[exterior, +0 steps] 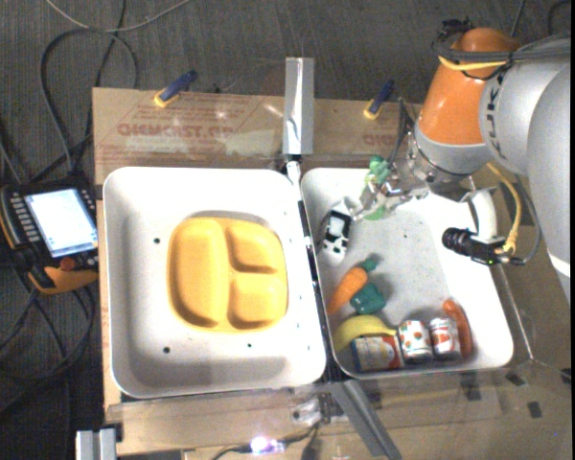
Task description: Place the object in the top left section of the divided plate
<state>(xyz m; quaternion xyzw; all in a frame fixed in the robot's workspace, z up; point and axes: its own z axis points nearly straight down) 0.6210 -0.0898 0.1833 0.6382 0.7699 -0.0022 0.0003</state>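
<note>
A yellow divided plate (228,271) lies in the left white bin (134,209), with one long section on its left and two smaller ones on its right. My gripper (372,199) hangs over the far left part of the right bin (489,353), a little right of and above a small black-and-white toy (335,232). No object shows in the gripper. Further toward the front lie an orange carrot (349,287) and a teal piece (369,301).
Along the right bin's front edge sit a yellow banana-like toy (356,329), three small cans (415,341) and a red-orange item (459,322). A black cable fitting (465,242) hangs over the bin's right side. A handheld pendant (53,223) lies left of the bench.
</note>
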